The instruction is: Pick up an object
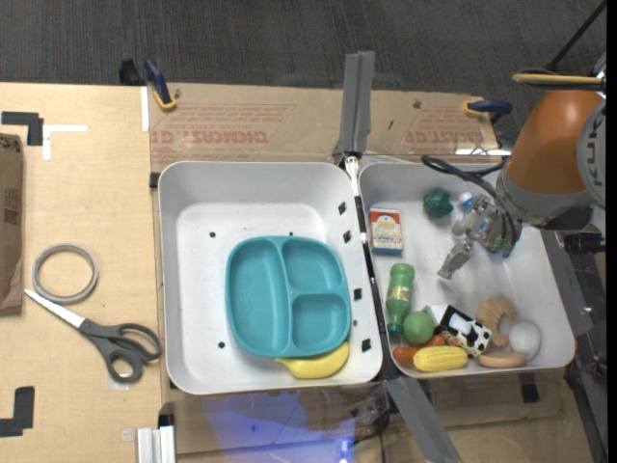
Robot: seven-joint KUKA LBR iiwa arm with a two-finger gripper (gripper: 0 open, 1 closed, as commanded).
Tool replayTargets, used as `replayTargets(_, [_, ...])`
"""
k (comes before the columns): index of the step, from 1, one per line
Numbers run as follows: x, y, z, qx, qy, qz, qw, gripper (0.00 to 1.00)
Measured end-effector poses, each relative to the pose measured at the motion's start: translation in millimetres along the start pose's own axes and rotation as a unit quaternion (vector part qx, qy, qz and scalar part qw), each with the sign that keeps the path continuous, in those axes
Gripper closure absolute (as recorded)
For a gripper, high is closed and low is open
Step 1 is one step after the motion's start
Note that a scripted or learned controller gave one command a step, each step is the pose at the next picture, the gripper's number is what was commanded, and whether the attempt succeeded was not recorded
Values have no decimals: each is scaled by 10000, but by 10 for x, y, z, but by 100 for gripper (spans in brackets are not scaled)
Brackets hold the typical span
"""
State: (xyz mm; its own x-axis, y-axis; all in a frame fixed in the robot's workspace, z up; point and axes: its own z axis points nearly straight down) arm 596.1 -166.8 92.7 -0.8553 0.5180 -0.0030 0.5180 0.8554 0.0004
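Nothing is lifted yet: the pincer [463, 255] hangs spread and holding nothing, right of the box [387, 231], grasp outstanding.

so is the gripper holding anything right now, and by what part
Nothing is held. The gripper hangs over bare floor of the right bin, with no object between its fingers.

you're looking at a robotics lab bench, not a home. two white bins [258, 189] sit on cardboard sheeting [289, 123] held down by blue clamps [159, 83] on a plywood top [67, 355]. black tape marks [24, 123], a tape roll [65, 270] and scissors [106, 336] lie on the wood. grey carpet [289, 17] runs beyond, and the grey-and-orange industrial arm [559, 148] reaches over toy food.
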Motion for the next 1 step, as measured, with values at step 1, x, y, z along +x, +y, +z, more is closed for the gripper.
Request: replayTargets(1, [68, 792, 33, 84, 147, 477, 9987, 0])
